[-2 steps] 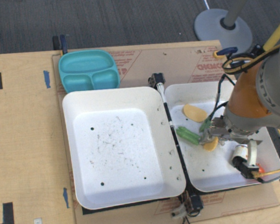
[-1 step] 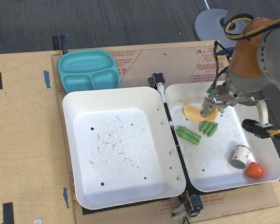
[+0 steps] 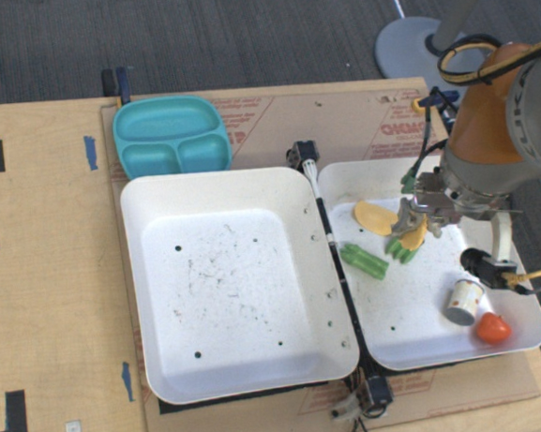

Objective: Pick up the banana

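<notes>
The banana (image 3: 375,217) lies in the right bin (image 3: 422,333), toward its twelve o'clock end and a little to the nine o'clock side of the arm's wrist. It shows as a short, flattish yellow piece with a rounded outline, paler along one edge, and its end toward three o'clock runs under the tool (image 3: 407,242), so its full length cannot be seen. The tool hangs low over that spot, its green-tipped fingers pointing down at the bin floor just at the banana's four o'clock end; whether the fingers are apart or together cannot be told, and the banana is not seen between them.

Just beside the tool, at its eight o'clock, rests a green cylinder-like object (image 3: 364,260). Toward the bin's five o'clock corner sit a small white cup (image 3: 462,301) on its side and, touching or nearly touching it, a red-orange round fruit (image 3: 492,329). The left bin (image 3: 153,268) stands beside the right one on the counter (image 3: 50,277), and a teal divided tray (image 3: 170,134) lies at its twelve o'clock edge.
</notes>
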`<state>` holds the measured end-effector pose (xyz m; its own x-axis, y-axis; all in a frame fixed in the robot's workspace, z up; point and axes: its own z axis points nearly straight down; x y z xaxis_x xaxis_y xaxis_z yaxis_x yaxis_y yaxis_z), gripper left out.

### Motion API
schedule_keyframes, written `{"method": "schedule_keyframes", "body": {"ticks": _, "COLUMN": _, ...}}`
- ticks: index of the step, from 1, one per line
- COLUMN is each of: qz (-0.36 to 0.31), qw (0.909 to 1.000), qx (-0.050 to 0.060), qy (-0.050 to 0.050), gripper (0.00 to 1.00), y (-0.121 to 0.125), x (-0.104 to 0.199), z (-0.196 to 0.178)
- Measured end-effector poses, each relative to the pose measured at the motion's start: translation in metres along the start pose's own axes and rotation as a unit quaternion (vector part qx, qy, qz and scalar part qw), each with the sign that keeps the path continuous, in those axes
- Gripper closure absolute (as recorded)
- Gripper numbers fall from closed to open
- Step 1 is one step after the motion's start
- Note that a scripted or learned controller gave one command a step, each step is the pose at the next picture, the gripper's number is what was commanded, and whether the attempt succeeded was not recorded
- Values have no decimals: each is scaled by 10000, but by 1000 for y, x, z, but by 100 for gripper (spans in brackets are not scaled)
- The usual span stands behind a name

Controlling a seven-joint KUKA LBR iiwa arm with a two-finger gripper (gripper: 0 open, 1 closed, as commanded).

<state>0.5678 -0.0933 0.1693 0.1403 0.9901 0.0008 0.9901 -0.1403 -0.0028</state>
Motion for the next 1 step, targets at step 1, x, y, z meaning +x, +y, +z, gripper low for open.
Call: {"method": "schedule_keyframes", "body": {"ticks": 1, "qz": 449, "qw": 9990, "qx": -11, "qy": 0, "gripper": 100, "y": -1, "x": 68, "z": -15}}
